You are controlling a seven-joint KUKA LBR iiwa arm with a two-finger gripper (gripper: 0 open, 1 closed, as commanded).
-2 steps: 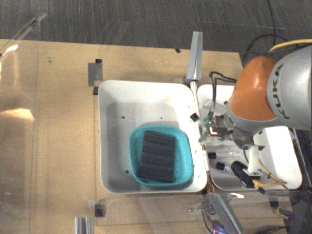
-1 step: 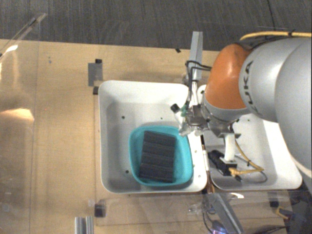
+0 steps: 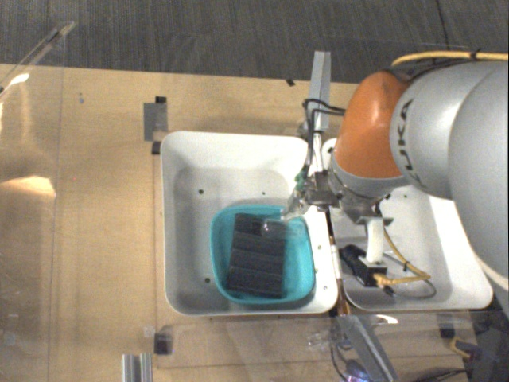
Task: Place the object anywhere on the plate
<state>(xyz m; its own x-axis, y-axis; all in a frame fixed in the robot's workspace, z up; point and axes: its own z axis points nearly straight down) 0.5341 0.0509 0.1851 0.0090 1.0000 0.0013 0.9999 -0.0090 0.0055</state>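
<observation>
Reaching in from the right, the grey arm (image 3: 453,134) bends down across the wall shared by the two bins, its orange band turned toward the camera and its wrist pointing steeply at the bench. The gripper (image 3: 297,203) hangs low at the end of it, over the far right rim of the teal plate (image 3: 219,249), which sits in the left bin (image 3: 183,205). The bulk of the wrist covers most of the gripper's body, and its tip shows only as a small pale shape blurred against the white bin wall and the plate's edge, so I cannot tell whether it is spread or closed. The arm also hides a good part of the right bin (image 3: 465,281), whose outer corner is cut off behind the grey casing. The black block (image 3: 256,257), ridged across its top, lies flat on the plate, below and to the left of the gripper's tip as the camera sees it. Its nearest corner comes close to that tip, with a pale glare on it there, but the block lies on the plate's floor and not within the gripper's grasp.
</observation>
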